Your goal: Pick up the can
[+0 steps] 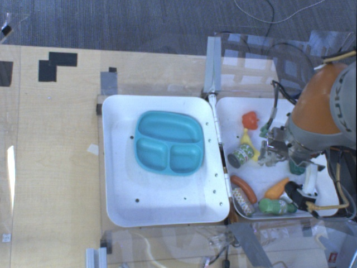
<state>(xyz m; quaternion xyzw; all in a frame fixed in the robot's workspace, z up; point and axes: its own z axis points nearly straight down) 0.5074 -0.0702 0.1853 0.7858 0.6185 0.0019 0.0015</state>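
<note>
Pincer (271, 149) just beside the can (243, 153)

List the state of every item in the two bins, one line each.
can: lying tilted in the right bin, ungripped
gripper: just right of the can
blue tray: flat in the left bin, compartments bare
red toy: resting near the far wall
sausage: lying near the front corner

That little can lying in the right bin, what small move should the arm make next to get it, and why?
Probably a short shift toward the left bin, then down. The gripper hovers in the right bin, just beside the can, which lies tilted on its side next to a yellow banana. The can sits a little to the gripper's side, not under it, so centring over it seems needed first.
</note>
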